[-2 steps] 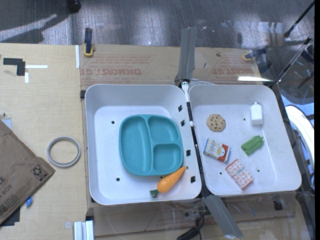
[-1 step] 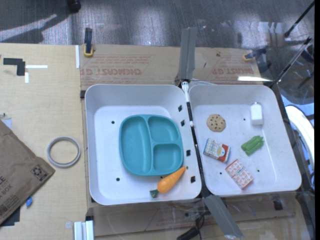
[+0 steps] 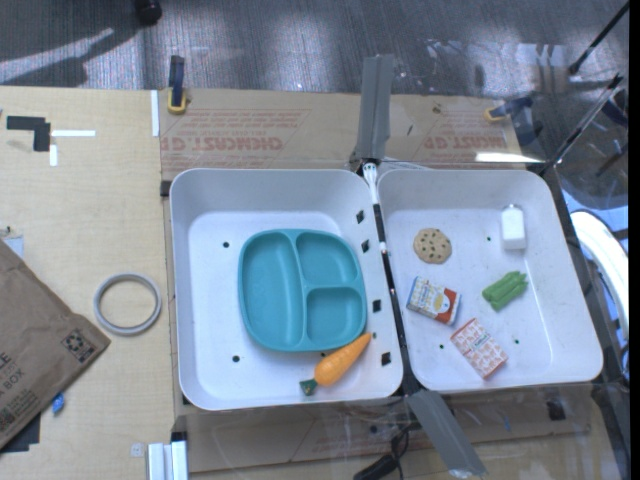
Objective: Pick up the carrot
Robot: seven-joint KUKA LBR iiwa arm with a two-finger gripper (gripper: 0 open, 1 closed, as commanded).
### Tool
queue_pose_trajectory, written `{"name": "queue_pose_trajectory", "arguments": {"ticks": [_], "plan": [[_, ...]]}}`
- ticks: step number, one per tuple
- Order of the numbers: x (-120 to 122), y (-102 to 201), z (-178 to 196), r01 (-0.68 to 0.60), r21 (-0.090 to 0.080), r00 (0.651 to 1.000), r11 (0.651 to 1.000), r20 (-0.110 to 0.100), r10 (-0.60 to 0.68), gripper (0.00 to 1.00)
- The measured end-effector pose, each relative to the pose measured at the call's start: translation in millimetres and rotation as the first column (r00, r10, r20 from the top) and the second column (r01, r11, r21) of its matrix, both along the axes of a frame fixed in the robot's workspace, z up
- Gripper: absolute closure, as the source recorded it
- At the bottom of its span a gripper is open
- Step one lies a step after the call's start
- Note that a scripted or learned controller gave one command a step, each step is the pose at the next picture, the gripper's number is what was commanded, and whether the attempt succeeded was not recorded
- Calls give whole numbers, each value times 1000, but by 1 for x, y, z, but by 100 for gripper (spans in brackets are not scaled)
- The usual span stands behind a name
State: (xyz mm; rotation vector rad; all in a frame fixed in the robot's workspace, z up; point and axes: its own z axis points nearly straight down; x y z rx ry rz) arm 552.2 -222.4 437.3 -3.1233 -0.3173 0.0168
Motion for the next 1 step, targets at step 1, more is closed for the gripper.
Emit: {"name": "queue_pose_trajectory", "arguments": {"ticks": [1], "plan": [[-72,10,1,3,-1,1000,1000,0,-3,100]]}}
